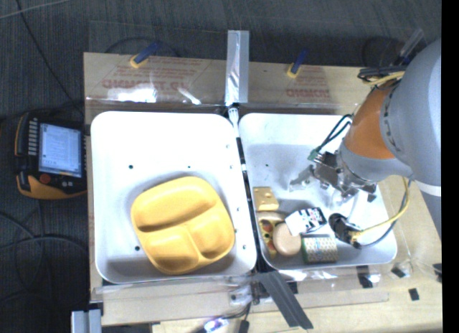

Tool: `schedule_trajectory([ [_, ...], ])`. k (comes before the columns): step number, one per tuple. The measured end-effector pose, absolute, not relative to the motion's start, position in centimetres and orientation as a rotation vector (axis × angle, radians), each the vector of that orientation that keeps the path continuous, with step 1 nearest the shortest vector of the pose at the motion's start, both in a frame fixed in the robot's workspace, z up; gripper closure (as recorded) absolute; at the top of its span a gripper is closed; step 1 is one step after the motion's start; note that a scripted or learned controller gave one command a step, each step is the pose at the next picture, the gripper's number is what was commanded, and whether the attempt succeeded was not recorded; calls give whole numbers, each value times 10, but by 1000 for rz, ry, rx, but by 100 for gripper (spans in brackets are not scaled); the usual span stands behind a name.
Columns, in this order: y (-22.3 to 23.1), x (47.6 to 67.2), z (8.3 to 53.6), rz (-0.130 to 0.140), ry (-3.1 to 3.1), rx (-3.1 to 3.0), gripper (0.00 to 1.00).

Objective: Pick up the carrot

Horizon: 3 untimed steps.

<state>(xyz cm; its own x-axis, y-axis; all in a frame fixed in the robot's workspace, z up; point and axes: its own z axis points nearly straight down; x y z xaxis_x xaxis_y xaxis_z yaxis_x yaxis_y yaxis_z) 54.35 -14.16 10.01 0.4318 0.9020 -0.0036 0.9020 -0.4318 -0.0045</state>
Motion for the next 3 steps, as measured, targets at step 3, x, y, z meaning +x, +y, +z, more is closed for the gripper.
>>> schedule_trajectory([
  [3, -139, 559, 222, 8, -1824, -2559, 100],
])
